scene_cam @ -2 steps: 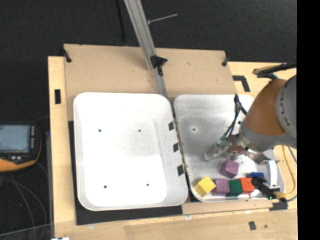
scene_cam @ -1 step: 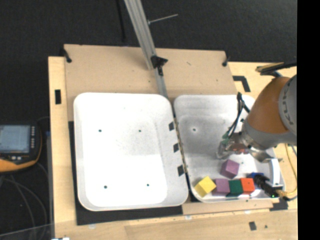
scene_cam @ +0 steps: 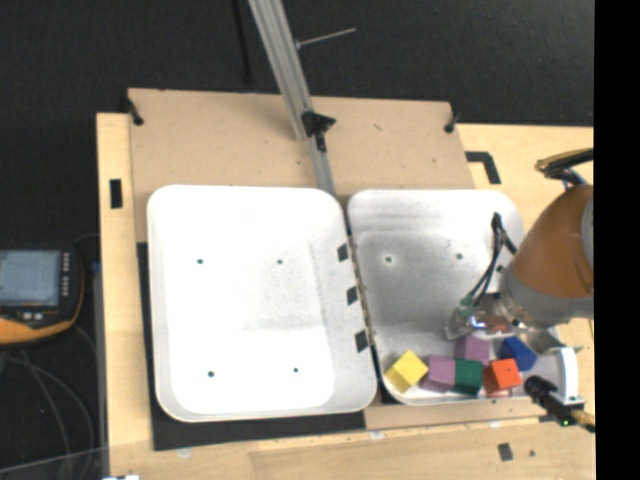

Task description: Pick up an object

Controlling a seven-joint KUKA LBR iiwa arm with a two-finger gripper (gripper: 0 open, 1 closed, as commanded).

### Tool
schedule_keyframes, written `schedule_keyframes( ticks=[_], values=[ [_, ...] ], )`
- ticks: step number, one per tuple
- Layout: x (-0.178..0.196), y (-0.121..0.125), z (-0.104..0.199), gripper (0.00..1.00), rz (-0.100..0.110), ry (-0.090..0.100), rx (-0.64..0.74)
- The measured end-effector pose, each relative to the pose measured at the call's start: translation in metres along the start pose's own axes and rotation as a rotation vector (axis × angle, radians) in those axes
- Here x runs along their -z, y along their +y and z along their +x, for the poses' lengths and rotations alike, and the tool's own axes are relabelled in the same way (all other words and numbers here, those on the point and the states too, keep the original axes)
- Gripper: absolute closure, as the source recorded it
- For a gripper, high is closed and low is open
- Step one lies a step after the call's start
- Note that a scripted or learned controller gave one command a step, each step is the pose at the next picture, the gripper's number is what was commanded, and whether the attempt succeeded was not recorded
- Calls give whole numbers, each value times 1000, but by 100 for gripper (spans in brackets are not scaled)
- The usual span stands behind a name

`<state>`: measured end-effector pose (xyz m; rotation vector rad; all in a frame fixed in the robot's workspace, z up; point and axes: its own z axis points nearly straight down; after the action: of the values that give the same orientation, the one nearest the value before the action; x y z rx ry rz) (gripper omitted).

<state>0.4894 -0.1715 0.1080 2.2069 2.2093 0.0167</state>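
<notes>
Arm low over the right bin's blocks

From above, the tool [scene_cam: 478,320] sits just over a purple block [scene_cam: 474,349] in the right bin [scene_cam: 420,228]; whether it is open or closed, I cannot tell. Yellow block [scene_cam: 408,370], green block [scene_cam: 468,373], orange block [scene_cam: 503,374] and blue block [scene_cam: 519,351] crowd the near edge.

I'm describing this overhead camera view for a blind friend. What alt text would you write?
A grey and orange robot arm reaches into the right white bin, above small coloured blocks: yellow, purple, green, orange, blue. The left white bin sits beside it.
</notes>
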Motion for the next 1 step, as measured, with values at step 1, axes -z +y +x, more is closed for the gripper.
schedule_keyframes(
  ticks=[1],
  values=[
    [15,-2,25,100,10,3,4]
  ],
)
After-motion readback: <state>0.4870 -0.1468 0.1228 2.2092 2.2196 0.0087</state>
